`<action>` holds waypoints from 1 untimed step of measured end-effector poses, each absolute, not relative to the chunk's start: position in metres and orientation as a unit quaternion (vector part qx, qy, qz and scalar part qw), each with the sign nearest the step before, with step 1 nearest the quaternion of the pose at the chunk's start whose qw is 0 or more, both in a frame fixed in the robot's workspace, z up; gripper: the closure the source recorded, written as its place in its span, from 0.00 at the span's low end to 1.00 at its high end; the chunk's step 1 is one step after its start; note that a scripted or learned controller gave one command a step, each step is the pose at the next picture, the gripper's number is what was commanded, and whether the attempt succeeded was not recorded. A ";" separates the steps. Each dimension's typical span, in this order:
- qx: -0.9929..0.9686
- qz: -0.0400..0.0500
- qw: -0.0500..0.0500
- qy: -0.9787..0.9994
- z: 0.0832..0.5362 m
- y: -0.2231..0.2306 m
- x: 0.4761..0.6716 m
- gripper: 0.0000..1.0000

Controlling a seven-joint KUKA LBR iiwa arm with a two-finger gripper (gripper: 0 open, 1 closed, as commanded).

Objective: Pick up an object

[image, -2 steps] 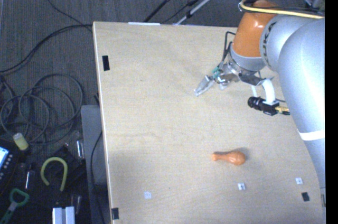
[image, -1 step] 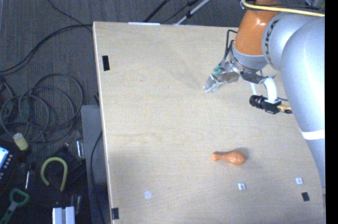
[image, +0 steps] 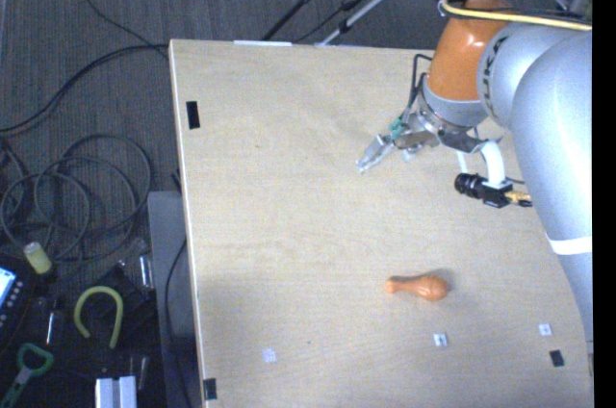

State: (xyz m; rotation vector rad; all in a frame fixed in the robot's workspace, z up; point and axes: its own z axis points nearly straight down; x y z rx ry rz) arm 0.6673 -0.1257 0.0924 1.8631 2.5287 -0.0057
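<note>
Smooth orange pear-shaped object point(image: 419, 287) on pale wooden bench point(image: 289, 233), metallic gripper point(image: 371, 161) well apart

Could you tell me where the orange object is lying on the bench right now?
The orange object lies on the bench in the lower right part of the camera view, below and apart from the gripper, near the small white markers by the bottom edge.

On the desk point(image: 289, 223) lies 1 orange pear-shaped object point(image: 420, 287). Above it reaches 1 grey arm point(image: 549, 108) carrying 1 hand point(image: 371, 158). The desk's surface bears 3 small black markers and 3 small pale square tags. On the floor at left lies 1 green U-shaped hook point(image: 98, 312).
</note>
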 end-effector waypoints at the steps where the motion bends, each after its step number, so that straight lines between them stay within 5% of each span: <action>1: 0.593 -0.002 0.000 0.805 0.092 -0.126 0.667 0.00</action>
